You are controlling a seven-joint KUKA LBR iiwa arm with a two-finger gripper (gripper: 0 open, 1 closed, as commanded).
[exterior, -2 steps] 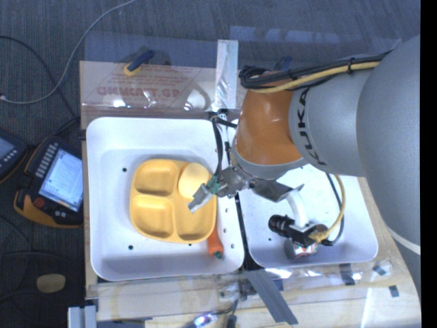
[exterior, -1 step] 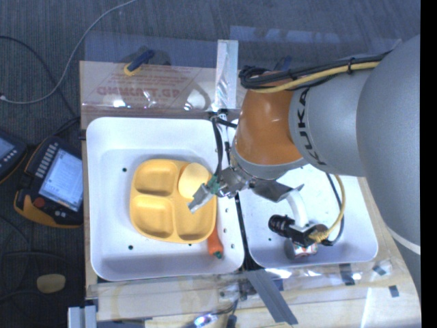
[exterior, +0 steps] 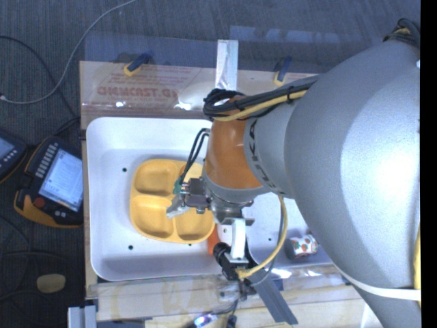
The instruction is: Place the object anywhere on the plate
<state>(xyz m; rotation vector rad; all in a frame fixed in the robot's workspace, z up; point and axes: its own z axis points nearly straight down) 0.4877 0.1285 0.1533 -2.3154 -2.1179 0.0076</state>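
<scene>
A yellow plate [exterior: 158, 198] divided into three compartments lies in the left white bin [exterior: 109, 183]. My gripper [exterior: 192, 201] hangs over the plate's right edge, largely covered by the orange-banded wrist above it. A small orange object [exterior: 212, 242] peeks out just beyond the plate's lower right rim, beneath the wrist. From here I cannot make out whether it rests on the bin floor or is in the gripper.
A small patterned can-like object [exterior: 301, 246] lies in the right bin near its front edge. The big grey arm covers most of the right bin. A handheld controller [exterior: 53, 181] lies on the floor left of the bench.
</scene>
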